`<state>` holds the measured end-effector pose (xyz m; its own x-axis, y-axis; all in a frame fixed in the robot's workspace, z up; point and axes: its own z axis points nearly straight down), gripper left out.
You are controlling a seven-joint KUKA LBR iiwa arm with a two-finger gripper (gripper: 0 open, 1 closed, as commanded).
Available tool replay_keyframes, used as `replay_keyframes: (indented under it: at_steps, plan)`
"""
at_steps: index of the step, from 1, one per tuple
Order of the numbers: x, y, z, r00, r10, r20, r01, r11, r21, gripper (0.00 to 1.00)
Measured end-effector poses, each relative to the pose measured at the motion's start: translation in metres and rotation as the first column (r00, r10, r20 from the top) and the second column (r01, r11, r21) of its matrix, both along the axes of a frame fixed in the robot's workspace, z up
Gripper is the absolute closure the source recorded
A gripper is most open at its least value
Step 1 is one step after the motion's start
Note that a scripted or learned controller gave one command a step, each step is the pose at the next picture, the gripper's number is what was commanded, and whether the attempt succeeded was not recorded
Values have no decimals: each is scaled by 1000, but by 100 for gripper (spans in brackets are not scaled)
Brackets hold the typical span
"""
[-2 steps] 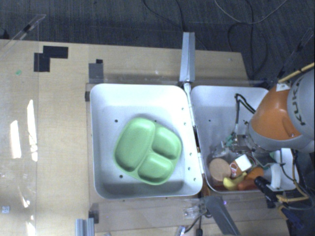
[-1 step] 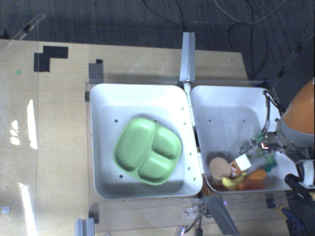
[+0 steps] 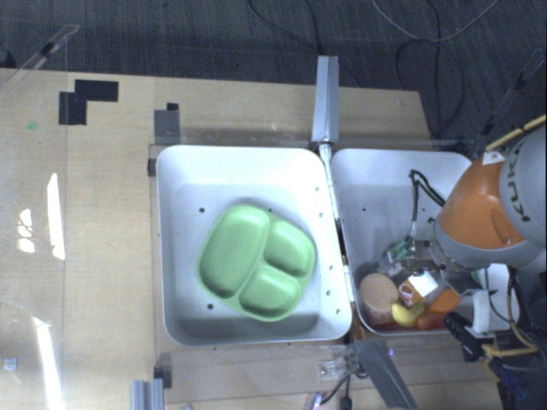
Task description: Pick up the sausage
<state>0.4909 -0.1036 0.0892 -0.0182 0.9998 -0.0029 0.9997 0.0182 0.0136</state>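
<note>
Here, gripper (image 3: 419,273) low over right bin's (image 3: 376,186) front edge | fingers' state: cannot tell | risk: crowded toy food (image 3: 402,301) may yield the wrong item, not the sausage.

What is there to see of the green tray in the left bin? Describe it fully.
The green tray is a rounded, smooth dish that looks like plastic, pale green with a soft sheen. It is split into three hollows: one long one on its left and two smaller ones on its right. It lies flat, open side up and turned at a slant, on the floor of the left bin, toward the lower middle. Nothing lies in the hollows.
</note>
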Motion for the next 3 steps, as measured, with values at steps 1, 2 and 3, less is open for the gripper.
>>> replay_keyframes:
  at_steps: [1, 2, 3]
  plan:
    - [16, -41, 69, 948, -317, -9, 317, 948, 3, 0]
    - [0, 5, 7, 878, -479, -13, 479, 878, 4, 0]
    - [2, -74, 2, 845, -535, -23, 535, 844, 27, 0]
